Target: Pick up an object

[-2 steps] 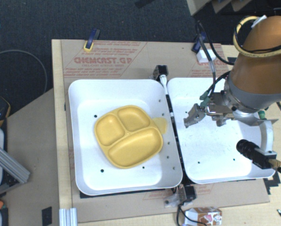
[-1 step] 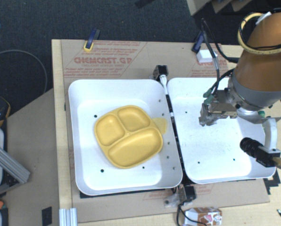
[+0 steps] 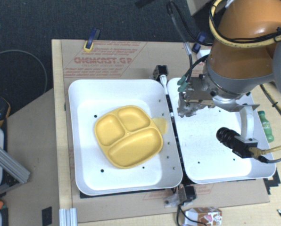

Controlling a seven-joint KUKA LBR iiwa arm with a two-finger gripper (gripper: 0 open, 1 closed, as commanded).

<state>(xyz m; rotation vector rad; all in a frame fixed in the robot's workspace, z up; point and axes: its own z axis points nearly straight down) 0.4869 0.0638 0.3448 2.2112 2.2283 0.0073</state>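
Note:
A yellow plate (image 3: 127, 135) with three compartments lies flat in the middle of the left bin (image 3: 84, 98). A small pale yellow piece (image 3: 160, 124) pokes out from under the plate's right edge. My gripper (image 3: 186, 108) hangs low over the upper left corner of the right bin (image 3: 202, 168), close to the wall between the two bins and apart from the plate. A green object (image 3: 266, 125) lies at the right bin's right side, partly hidden behind the arm.
Both bins rest on a cardboard sheet (image 3: 107, 58) printed with red letters. A blue and yellow clip (image 3: 89, 41) sits at its far edge. Black clamps (image 3: 160, 72) hold the bins at the divide. A small packet (image 3: 207, 216) lies in front of the bins.

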